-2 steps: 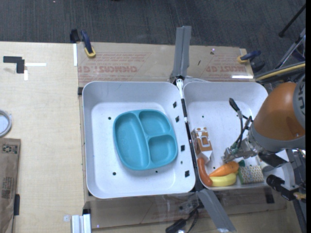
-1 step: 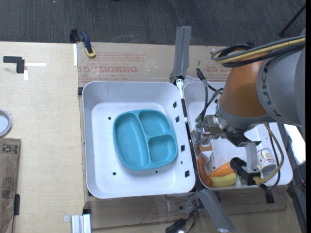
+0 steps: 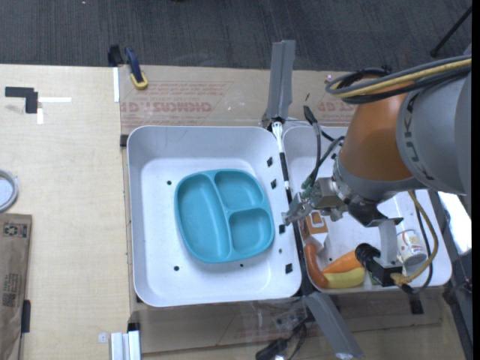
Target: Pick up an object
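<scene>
Fingers: their state cannot be told, since the wrist and cabling cover them from above.
Gripper (image 3: 324, 210): seen low over the left part of the right bin, close to the wall shared with the left bin; nothing is seen held in it.
Arm (image 3: 420, 137): a grey body with an orange band is seen reaching in from the right, above the right bin; black and yellow cables are looped along it.
Left bin (image 3: 146, 223): a shallow white tray in which one item is held.
Blue plate (image 3: 223, 214): a teal, three-compartment dish is laid flat near the middle of the left bin, turned at a slight angle to the walls.
Right bin (image 3: 296, 145): much of it is hidden under the arm; several small items are seen in its near part.
Orange and yellow object (image 3: 339, 271): it is lain against the near wall of the right bin, just below the gripper and apart from it.
Small white cup-like object (image 3: 410, 247): it is placed toward the right side of the right bin, printed with a pattern too small to be read.
Bench (image 3: 60, 201): a light wooden surface on which both bins are set side by side.
</scene>
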You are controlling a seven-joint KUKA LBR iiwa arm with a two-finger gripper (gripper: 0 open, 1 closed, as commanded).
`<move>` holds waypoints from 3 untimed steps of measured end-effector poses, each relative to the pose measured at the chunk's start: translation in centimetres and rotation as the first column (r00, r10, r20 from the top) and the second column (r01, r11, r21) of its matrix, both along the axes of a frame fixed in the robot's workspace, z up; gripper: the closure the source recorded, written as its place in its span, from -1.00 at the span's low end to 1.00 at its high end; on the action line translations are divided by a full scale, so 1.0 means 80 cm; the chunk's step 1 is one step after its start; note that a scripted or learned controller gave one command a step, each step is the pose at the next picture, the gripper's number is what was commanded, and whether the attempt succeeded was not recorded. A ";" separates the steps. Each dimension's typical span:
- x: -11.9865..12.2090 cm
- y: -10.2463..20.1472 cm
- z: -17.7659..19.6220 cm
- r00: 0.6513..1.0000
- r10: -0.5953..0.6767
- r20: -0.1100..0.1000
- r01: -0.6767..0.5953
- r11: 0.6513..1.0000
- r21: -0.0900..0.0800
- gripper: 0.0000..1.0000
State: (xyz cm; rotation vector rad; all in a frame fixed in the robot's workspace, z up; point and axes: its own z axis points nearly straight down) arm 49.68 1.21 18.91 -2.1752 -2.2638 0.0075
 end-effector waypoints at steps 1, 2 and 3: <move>0.029 -0.130 0.000 0.974 0.228 0.000 -0.228 0.974 0.001 -1.00; -0.025 -0.168 -0.083 0.914 0.405 -0.001 -0.405 0.914 0.005 -1.00; -0.025 -0.152 -0.125 0.875 0.484 0.001 -0.484 0.875 0.005 -1.00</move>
